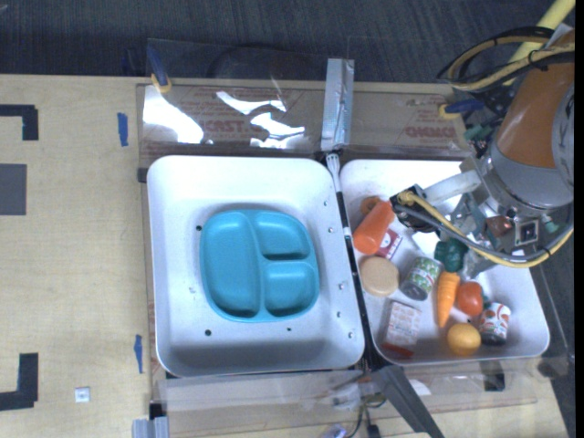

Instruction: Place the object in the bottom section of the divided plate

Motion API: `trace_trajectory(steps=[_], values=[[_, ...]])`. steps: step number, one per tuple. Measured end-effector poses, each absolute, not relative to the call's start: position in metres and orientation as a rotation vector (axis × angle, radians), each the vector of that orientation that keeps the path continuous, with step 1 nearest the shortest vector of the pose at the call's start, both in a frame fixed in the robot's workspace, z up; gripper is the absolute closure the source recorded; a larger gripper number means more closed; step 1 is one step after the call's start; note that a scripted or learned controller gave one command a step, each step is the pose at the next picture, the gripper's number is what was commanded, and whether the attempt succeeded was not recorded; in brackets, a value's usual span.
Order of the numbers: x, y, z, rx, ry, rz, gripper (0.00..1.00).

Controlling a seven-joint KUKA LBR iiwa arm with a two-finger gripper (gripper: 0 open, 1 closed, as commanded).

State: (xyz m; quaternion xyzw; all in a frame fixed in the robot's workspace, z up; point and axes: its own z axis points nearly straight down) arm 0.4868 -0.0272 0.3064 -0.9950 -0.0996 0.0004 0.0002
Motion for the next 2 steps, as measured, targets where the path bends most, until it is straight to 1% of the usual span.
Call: trace_trajectory(steps=[1, 2], values=[[0.598, 0.043, 0.259, -3.126, -0.319, 0.010, 1.00], [0.631, 0.116, 0.271, -3.125, -0.320, -0.003, 1.00]])
